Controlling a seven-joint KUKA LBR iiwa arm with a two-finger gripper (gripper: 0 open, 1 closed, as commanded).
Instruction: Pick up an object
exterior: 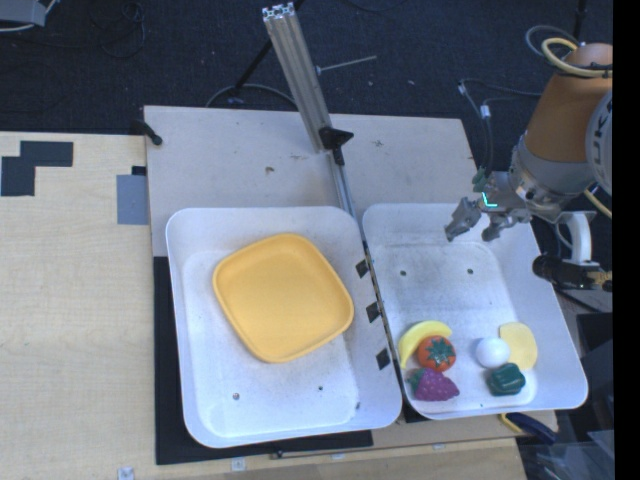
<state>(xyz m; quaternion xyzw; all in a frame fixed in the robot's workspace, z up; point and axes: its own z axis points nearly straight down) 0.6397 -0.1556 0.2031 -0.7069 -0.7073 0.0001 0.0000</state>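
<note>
Risk: tool [476, 224] hangs over the far edge of the right bin [560, 393], fingers apart and holding nothing, well away from the toys; crowded pieces may slip.
Right bin: banana [420, 335], tomato [437, 353], grapes [436, 385], white ball [491, 351], yellow disc [520, 341], green piece [506, 379], near edge.
Left bin [200, 408]: yellow plate [282, 296].

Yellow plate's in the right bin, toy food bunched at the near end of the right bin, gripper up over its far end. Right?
Not quite. The camera view shows the yellow plate in the left bin, not the right bin. The rest holds: toy food bunched at its near end, gripper over its far end.
</note>
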